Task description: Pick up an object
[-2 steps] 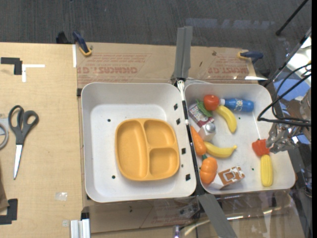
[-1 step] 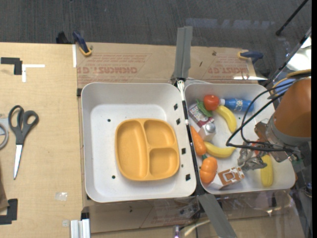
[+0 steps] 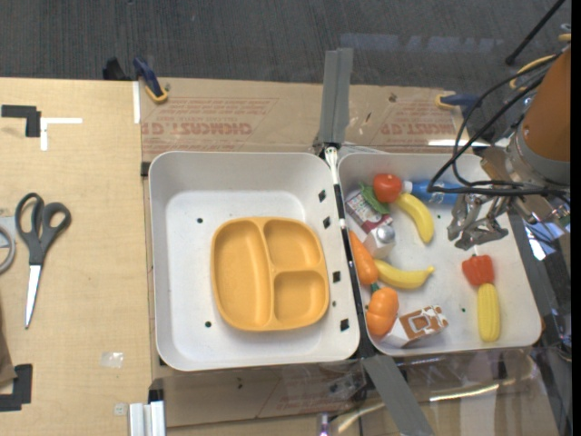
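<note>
Claw (image 3: 478, 222) hovers over right bin (image 3: 522, 339), fingers spread, nothing between them; red pepper (image 3: 477, 269) just below. Pick not yet made.

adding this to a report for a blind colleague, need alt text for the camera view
The gripper hangs over the right bin, among toy food: two bananas, a tomato, carrot, red pepper and corn. The left bin holds a yellow divided plate; scissors lie on the bench.
</note>
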Controlling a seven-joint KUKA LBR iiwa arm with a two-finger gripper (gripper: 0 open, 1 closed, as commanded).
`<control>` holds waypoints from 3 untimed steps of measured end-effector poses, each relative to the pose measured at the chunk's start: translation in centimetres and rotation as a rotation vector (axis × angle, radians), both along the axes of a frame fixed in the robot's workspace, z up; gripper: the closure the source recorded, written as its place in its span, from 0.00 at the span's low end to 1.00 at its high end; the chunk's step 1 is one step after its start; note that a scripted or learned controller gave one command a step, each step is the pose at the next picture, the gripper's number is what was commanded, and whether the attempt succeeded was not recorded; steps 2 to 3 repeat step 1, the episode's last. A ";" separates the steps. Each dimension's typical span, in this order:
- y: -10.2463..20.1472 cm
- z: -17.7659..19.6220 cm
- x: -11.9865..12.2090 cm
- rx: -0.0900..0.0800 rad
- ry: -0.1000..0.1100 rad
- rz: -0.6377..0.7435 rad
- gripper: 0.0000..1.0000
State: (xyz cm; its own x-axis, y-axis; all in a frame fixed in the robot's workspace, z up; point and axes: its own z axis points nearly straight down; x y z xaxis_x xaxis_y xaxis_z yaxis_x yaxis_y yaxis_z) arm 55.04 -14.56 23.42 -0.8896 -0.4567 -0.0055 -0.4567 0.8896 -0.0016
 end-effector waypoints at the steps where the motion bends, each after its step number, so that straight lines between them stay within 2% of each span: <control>1: -3.6 -12.7 2.3 0.000 0.002 0.325 1.00; 3: -3.6 -12.7 2.3 0.000 0.002 0.325 1.00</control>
